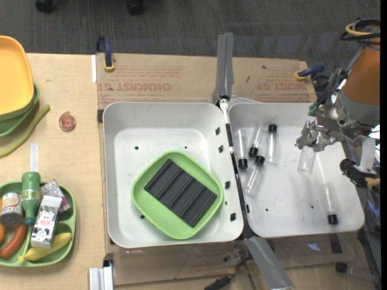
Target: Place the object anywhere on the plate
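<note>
While my pincer (309, 142) hangs over the right bin's (290, 219) far right edge, grip state unclear, a clear tube (306, 160) lies below; green plate (176, 195) waits mid left bin (121, 162).

- Green plate (142, 189) with a dark ridged insert, flat in the left bin.
- Clear tubes (256, 141) with black caps, scattered lying in the right bin.

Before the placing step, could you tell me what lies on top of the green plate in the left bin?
A dark grey ribbed rectangular slab lies tilted on the green plate, covering its centre; what is beneath the slab is hidden. The plate's rim shows all round.
</note>
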